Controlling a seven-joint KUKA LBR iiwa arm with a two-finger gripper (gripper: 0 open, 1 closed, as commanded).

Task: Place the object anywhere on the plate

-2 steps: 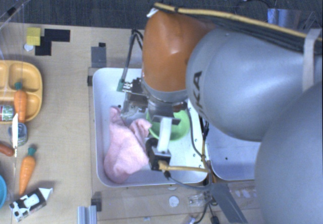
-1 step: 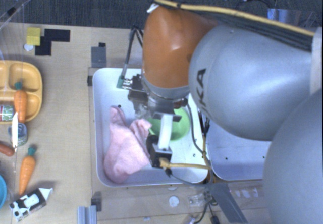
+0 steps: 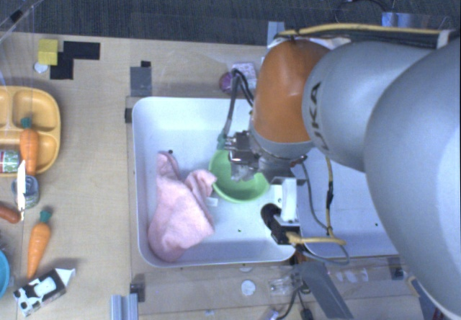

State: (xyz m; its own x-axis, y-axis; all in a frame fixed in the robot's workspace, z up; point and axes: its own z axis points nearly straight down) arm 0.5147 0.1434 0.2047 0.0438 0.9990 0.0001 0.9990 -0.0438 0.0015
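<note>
A green plate [image 3: 235, 183] lies in the left white bin [image 3: 155, 120], near its right side, and the arm's wrist covers the plate's far half. A crumpled pink cloth [image 3: 180, 212] lies in the same bin just left of the plate, its upper corner touching the plate's rim. My gripper [image 3: 243, 166] hangs directly over the plate, under the orange band [image 3: 282, 102], and its metal body hides its tips. I cannot make out anything held in it.
The grey arm covers most of the right bin [image 3: 353, 203]. A black and white fitting [image 3: 279, 218] with a yellow cable hangs by the bins' divider. On the bench to the left are a yellow tray [image 3: 45, 106], toy carrots [image 3: 37, 239] and a small carton [image 3: 42, 288].
</note>
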